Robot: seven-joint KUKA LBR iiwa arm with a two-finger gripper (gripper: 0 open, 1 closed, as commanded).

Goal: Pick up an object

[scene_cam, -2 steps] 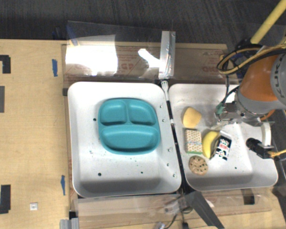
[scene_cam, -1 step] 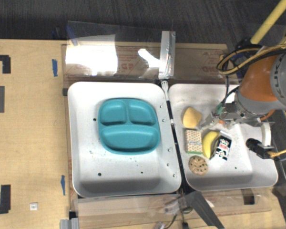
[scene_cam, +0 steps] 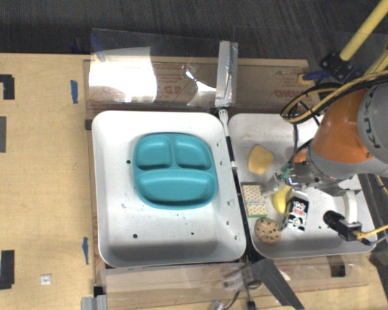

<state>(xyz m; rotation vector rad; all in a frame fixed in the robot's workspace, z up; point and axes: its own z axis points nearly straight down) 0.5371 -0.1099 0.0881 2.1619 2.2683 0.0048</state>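
Where the gripper (scene_cam: 290, 181) hangs over the right bin (scene_cam: 258, 124), we see a yellow piece (scene_cam: 281, 202) just beneath it, its long axis running roughly from far side to near side; whether the gripper is open or closed we cannot tell. We count five things in this bin: that piece, one pale yellow lump (scene_cam: 260, 159), one patterned packet (scene_cam: 253, 200), one round brown biscuit (scene_cam: 268, 230) and one small white carton (scene_cam: 298, 215). All crowd the left half, the packet near the dividing wall, the biscuit by the near rim. The left bin (scene_cam: 110, 173) holds one teal divided plate (scene_cam: 175, 170), with bare floor around it
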